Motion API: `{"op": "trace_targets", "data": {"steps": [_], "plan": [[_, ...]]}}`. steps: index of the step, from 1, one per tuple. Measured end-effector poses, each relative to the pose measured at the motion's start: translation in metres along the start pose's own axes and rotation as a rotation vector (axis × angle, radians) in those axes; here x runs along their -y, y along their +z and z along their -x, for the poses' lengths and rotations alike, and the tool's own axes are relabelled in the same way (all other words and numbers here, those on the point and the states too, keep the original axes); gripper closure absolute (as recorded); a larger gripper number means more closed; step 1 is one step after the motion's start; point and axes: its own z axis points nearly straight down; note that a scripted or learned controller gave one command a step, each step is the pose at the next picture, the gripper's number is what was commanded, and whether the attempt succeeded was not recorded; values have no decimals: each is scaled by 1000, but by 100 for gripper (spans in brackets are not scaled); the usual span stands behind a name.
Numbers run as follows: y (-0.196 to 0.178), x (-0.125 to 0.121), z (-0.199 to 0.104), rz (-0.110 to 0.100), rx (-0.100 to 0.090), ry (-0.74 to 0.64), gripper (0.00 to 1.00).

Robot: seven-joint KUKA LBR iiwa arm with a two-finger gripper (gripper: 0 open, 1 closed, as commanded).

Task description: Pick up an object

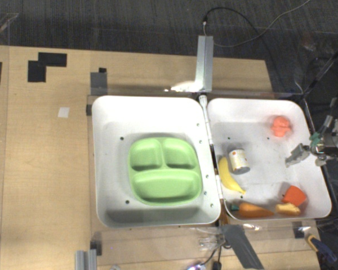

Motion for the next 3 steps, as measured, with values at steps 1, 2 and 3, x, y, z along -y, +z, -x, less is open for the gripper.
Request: {"op": "trace_targets", "data": {"steps": [1,2,3], "plan": [[77,-33,-71,0,0,30,0],[117,-59,-102,3,3,180,0],[91,-132,-63,6,2,-343,0]]}}
